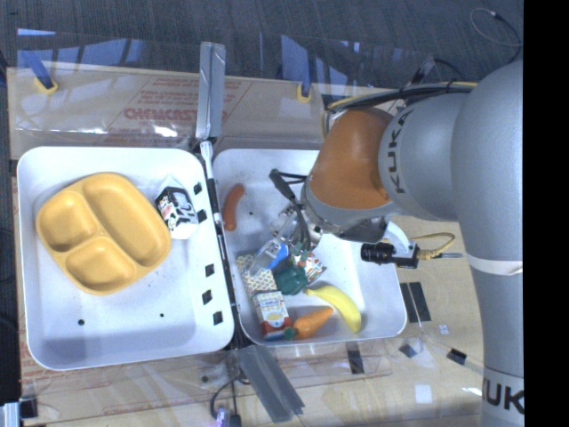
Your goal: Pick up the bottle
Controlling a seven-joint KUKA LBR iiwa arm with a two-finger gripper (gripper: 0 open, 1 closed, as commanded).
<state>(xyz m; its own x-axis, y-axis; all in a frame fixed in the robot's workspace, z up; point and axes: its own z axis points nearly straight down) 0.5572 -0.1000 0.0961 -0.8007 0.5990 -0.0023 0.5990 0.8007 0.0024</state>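
Note:
The bottle (pixel 269 259) is a small clear one with a blue label, lying tilted among a heap of items in the middle of the right bin (pixel 382 318). My gripper (pixel 292 231) hangs below the orange wrist band, just above and to the right of the bottle's upper end. The wrist hides much of the gripper, and I cannot tell whether it touches the bottle.
Around the bottle lie a green item (pixel 290 280), a banana (pixel 340 305), a carrot (pixel 313 321), a small carton (pixel 271 310) and a sausage (pixel 232 206). The left bin (pixel 107 327) holds a yellow divided plate (pixel 100 230) and a black-and-white carton (pixel 179 209).

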